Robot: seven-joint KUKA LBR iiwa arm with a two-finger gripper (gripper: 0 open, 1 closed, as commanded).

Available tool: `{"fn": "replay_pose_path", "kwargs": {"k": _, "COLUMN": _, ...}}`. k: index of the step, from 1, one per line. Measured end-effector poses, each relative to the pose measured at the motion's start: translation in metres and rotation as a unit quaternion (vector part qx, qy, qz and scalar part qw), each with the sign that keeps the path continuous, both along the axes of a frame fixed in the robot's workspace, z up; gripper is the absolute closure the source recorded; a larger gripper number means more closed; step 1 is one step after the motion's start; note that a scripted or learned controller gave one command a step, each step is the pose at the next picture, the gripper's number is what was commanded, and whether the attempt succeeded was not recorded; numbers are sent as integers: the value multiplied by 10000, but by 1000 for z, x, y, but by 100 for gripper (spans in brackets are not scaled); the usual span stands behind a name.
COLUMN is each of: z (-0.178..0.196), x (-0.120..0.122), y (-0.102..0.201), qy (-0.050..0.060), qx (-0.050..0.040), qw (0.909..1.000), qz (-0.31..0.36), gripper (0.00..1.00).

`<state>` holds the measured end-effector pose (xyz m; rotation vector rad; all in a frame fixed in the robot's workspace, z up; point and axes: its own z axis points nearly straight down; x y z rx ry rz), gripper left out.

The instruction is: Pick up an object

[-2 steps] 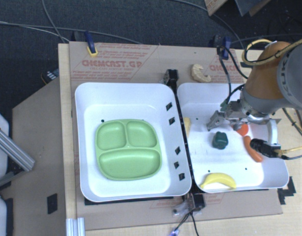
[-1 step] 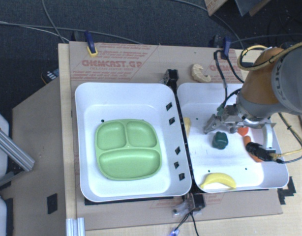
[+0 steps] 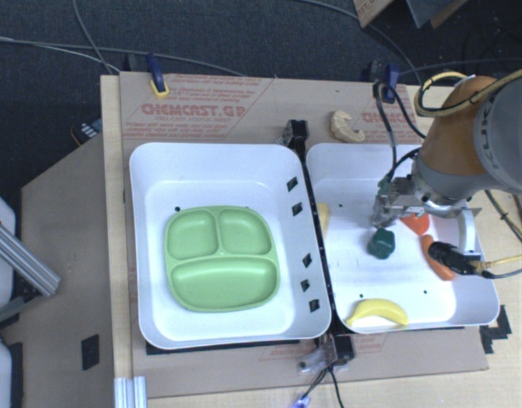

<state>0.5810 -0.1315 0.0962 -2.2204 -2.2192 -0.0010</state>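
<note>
Beside the gripper, finger state unclear: dark green object, orange pieces, banana

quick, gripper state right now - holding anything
Gripper: it sits in the right bin just above the dark green object; whether it grips the object cannot be told from this view.

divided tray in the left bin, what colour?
Light green; the divided tray shows in the camera view.
</note>
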Motion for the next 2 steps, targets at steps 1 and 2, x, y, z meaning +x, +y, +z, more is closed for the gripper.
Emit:
{"fn": "replay_pose_path", "kwargs": {"k": 1, "z": 47, "x": 5, "y": -7, "qy": -36, "qx": -17, "qw": 10000, "qz": 2, "gripper": 100}}
{"fn": "replay_pose_path", "kwargs": {"k": 2, "z": 98, "x": 2, "y": 2, "qy": -34, "qx": -13, "qw": 10000, "qz": 11, "gripper": 100}}
